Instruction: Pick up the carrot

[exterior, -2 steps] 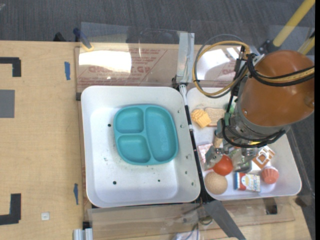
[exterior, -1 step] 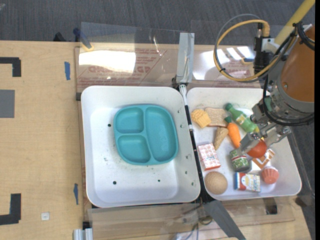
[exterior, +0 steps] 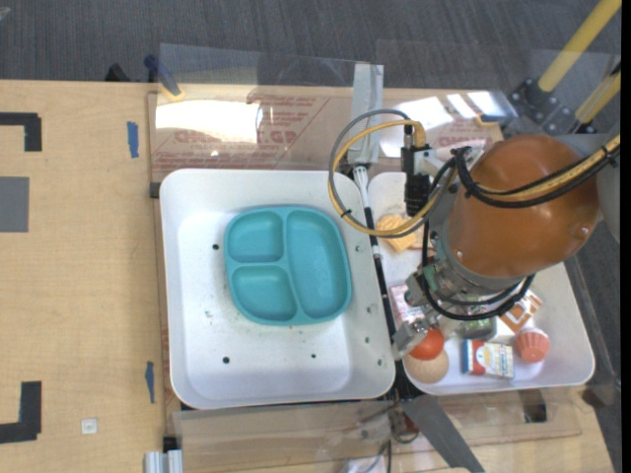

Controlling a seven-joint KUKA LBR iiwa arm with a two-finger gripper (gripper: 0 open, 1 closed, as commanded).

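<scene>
Gripper (exterior: 426, 315) is down in the right bin (exterior: 580, 355), mostly hidden under the arm's orange band (exterior: 520, 203), so whether it grips anything: can't tell from this angle. Directly below it sit a red-orange round item (exterior: 429, 343) and a tan ball-like item (exterior: 427, 365), touching each other near the bin's front-left corner. Carrot: can't pick it out for certain; an orange-and-white piece (exterior: 521, 313) pokes out from under the arm on its right side, could be it. Also in the right bin: a small white carton (exterior: 489, 359), a pinkish-orange fruit-like item (exterior: 533, 344) just beside it, and a yellowish item (exterior: 392, 225) toward the back, behind cables. Left bin (exterior: 187, 294) holds a teal three-compartment plate (exterior: 337, 264).
</scene>
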